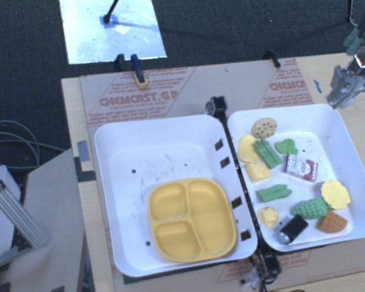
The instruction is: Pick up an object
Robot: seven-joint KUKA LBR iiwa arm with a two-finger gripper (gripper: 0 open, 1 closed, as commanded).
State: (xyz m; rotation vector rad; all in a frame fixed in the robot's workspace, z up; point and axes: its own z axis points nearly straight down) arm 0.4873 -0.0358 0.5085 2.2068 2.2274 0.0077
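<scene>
Hovering past the far right corner of the right bin (353, 153), the hand (344, 95) hangs over the tabletop (240, 77) with nothing between its fingers; whether they stand apart or together cannot be told at this size.

The right bin carries all the small objects. A round cookie (263, 127) lies near its far edge. Just below, a yellow wedge (245, 148) touches a green pod (267, 153), and a second green piece (286, 146) lies just beside that. A pale yellow block (258, 171) sits under the wedge, near the bin's left wall. A red and white packet (302, 169) lies towards the middle. A flat green bean (273, 193) lies below the block, and a small yellow round (268, 216) sits near the bin's near left corner. A black object (292, 229) rests by the near edge, with a bumpy green piece (311, 208), an orange brown piece (332, 223) and a yellow disc (335, 194) to its right.

The left bin (117, 184) bears a yellow divided tray (192, 219) close to its near right corner.
</scene>
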